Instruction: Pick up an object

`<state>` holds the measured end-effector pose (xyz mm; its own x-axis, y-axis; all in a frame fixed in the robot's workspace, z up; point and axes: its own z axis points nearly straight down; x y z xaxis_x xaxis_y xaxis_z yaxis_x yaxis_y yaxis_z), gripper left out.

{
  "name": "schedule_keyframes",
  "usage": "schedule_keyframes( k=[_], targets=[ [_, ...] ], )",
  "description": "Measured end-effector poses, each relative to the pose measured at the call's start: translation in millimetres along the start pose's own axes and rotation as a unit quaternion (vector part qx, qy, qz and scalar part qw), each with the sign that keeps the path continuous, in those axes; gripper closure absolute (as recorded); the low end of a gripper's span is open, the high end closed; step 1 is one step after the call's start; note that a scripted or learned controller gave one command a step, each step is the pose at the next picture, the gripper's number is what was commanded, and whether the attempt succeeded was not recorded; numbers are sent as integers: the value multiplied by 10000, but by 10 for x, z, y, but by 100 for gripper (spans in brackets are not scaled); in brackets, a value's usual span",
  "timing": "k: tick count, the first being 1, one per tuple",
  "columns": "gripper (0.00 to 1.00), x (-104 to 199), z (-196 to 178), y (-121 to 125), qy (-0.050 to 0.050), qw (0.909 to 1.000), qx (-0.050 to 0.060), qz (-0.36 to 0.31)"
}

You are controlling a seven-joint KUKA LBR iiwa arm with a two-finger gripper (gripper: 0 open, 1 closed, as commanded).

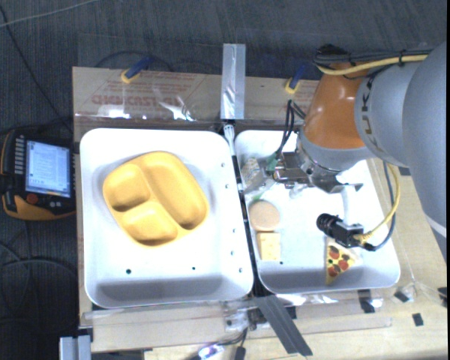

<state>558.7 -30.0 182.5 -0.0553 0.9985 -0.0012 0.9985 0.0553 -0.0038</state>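
My gripper (283,172) hangs low over the upper part of the right bin (375,265), under the grey arm and its orange band (331,122). A small greyish crumpled object (249,169) with a green bit (270,160) beside it lies just left of the gripper. In front of them lie a round tan cookie (265,215), a square cracker (268,245) and a toy pizza slice (337,262). The arm hides the bin's far right part.
The left bin (120,272) holds a yellow divided plate (154,197). A black cable fitting (337,228) hangs from the arm over the right bin. An orange-and-black handheld pendant (39,174) lies left of the bench.
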Motion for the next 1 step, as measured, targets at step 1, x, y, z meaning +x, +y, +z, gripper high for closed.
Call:
schedule_keyframes(
  k=[1],
  targets=[
    [0, -790, 839, 120, -7, 9976, -96, 693]
  ],
)
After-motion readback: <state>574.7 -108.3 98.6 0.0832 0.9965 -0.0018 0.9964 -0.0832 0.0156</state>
